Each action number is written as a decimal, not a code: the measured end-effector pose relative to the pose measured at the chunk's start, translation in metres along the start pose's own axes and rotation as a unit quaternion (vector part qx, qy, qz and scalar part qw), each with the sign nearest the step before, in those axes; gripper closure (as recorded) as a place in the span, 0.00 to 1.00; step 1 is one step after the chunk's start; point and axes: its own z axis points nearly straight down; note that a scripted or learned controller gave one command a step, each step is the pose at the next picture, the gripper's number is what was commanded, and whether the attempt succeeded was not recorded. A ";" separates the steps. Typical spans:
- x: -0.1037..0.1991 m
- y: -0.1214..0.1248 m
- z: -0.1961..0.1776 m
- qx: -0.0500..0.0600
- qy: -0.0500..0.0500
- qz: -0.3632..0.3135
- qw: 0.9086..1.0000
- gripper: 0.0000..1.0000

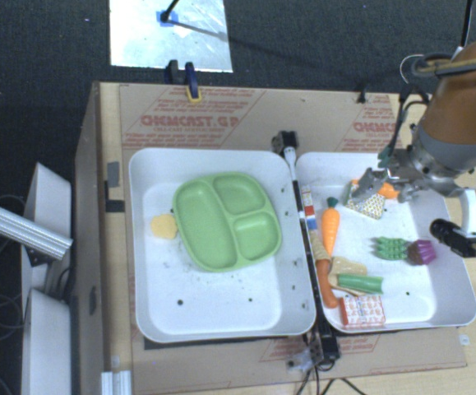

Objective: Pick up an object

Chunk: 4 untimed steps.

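1. The arm (459,105) is reaching in from three o'clock, and its gripper (372,186) is hovering low over the upper part of the right bin (451,303). I judge this to be the approach or closing step of a pick, with nothing lifted yet.

2. How far the pincer is open I cannot tell, since the metal parts are blurring into the clutter beneath; nothing is showing clearly as held.

3. The likeliest target is lying right under the gripper at about twelve o'clock in that bin: a pale, speckled, flat-looking piece (367,206) with a small orange object (390,192) touching its three o'clock side.

4. The next move is calling for a straight descent, a firm close on one item, then a clean lift clear of the neighbours.

5. Other candidates are lying well apart from the gripper: a smooth tapered carrot (330,229) at nine o'clock, a knobbly green toy with a purple end (402,249) at three o'clock, a glossy green cylinder (359,283) and a red-patterned box (361,309) toward six o'clock.

6. The left bin (155,303) is holding a smooth, moulded green divided plate (225,220) and, at its nine o'clock, a small yellow piece (164,226).
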 end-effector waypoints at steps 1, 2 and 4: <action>-0.010 0.025 0.110 -0.009 -0.003 0.002 1.000 0.00; 0.017 0.044 0.128 -0.001 -0.001 0.000 1.000 0.00; 0.009 0.079 0.131 0.022 0.007 0.004 1.000 0.00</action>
